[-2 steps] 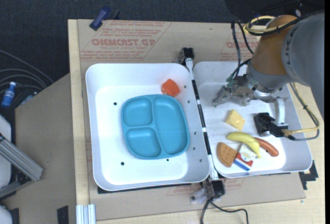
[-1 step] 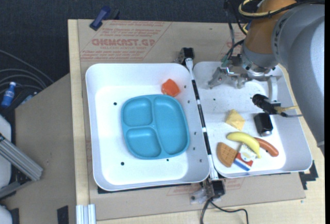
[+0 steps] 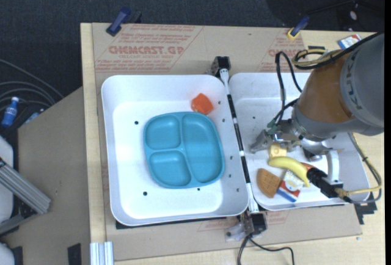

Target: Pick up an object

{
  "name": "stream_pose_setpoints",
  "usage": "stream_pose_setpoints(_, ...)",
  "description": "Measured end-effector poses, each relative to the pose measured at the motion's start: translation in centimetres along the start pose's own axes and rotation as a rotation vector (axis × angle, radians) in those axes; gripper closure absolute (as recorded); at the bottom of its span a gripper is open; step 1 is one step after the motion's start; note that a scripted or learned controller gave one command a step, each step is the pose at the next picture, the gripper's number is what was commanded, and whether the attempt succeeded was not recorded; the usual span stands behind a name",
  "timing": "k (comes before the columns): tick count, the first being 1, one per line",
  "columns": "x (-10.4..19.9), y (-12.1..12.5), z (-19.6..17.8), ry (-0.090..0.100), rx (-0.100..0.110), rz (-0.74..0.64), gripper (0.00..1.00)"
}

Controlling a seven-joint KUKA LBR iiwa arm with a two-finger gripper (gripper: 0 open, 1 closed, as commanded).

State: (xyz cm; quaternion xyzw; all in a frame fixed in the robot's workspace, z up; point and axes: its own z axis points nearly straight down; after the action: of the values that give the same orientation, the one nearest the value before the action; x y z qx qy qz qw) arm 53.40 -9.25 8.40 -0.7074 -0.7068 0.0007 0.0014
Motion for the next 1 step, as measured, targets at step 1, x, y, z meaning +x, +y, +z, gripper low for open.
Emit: stream_pose_setpoints(1, 0.03, 0.05, -1.0, 0.0, -0.002, 0.001, 1.0)
